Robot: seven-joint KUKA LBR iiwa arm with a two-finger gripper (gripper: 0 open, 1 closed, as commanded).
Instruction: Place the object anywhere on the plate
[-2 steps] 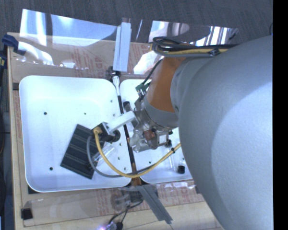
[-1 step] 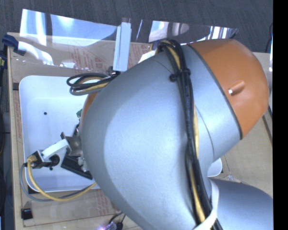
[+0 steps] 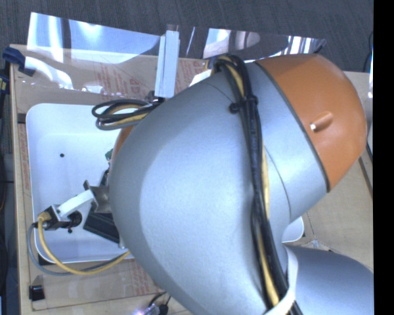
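Observation:
My grey arm (image 3: 210, 195) with its orange band (image 3: 315, 123) covers most of the view and reaches down into the left white bin (image 3: 52, 143). The gripper (image 3: 92, 220) sits low in that bin near its front left corner, mostly hidden under the wrist. A thin orange sliver, possibly the plate's rim (image 3: 120, 138), peeks out at the arm's left edge. Just below it shows a small green bit (image 3: 109, 155) that I cannot identify. The rest of the plate and the object lie hidden under the arm.
A yellow and black cable (image 3: 72, 264) loops along the left bin's front wall, and another loop (image 3: 121, 112) hangs near its back wall. Only a corner of the right bin (image 3: 295, 231) shows. Shiny panels (image 3: 92, 35) stand behind the bins.

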